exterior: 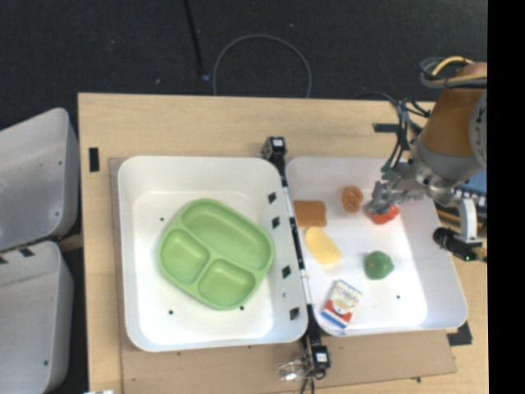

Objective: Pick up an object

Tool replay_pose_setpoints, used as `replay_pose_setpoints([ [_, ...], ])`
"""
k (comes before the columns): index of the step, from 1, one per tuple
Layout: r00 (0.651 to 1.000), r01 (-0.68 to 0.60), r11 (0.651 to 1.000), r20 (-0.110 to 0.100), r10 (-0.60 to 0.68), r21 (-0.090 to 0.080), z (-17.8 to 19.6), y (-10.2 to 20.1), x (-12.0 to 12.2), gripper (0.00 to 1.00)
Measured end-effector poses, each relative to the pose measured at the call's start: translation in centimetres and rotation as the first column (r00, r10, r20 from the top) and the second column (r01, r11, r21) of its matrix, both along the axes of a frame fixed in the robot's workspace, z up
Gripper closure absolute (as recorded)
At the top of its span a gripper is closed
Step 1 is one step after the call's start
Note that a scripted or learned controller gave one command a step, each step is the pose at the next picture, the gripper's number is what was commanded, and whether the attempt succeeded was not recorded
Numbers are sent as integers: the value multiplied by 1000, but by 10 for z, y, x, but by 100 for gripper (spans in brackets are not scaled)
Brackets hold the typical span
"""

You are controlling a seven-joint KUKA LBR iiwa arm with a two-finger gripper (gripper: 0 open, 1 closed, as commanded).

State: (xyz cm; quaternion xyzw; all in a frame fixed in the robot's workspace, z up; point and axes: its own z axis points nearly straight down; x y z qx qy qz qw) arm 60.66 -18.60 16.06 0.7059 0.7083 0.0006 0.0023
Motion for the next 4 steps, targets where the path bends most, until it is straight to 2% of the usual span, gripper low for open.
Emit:
replay_pose_setpoints([
  [1, 1000, 3, 1000, 4, -3, 0, 62, -8, 0, 100],
  [2, 1000, 1, 1000, 1, -1, 1, 98, -10, 1, 100],
  [3, 1000, -1, 1000, -3, 1, 1, 86, 44, 8, 100],
  [4, 1000, -3, 1000, -1, 3, 3, 91, 94, 24, 100],
])
